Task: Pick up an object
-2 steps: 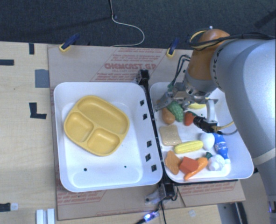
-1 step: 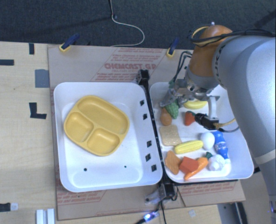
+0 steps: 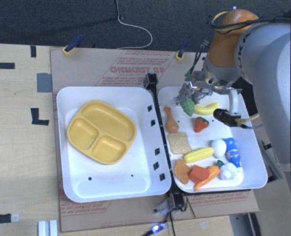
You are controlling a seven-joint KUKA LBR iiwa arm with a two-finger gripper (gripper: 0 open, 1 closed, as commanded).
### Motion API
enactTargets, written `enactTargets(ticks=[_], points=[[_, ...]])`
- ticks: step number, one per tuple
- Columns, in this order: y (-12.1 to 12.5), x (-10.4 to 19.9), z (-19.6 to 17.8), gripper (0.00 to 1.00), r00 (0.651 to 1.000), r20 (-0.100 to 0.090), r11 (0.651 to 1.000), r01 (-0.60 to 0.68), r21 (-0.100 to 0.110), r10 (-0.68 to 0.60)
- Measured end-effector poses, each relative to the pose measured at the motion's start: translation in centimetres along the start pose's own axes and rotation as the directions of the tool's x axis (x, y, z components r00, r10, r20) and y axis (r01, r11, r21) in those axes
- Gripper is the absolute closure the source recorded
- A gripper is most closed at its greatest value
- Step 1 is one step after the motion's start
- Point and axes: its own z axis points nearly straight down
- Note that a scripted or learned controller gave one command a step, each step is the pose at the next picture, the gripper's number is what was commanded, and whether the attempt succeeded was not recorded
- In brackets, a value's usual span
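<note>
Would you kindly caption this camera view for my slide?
Gripper over green toy in right bin; yellow tray in left bin.

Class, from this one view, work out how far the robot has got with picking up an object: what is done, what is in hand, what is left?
Done: the end effector has reached the right bin, at its far end. In hand: it sits right at the green toy vegetable, though a grip cannot be confirmed. Left: lifting it; the corn cob, strawberry and banana lie untouched.
</note>
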Motion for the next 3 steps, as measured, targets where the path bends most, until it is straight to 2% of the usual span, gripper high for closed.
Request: enactTargets(ticks=[1, 2, 3], points=[[-0.3, -0.3, -6.2, 1.00, 1.000, 0.001, 1.000, 0.000, 0.000, 0.000], [-0.3, -0.2, -6.6, 1.00, 1.000, -0.001, 1.000, 0.000, 0.005, 0.000], [-6.3, 0.6, -6.3, 1.00, 1.000, 0.001, 1.000, -0.003, 0.010, 0.003]])
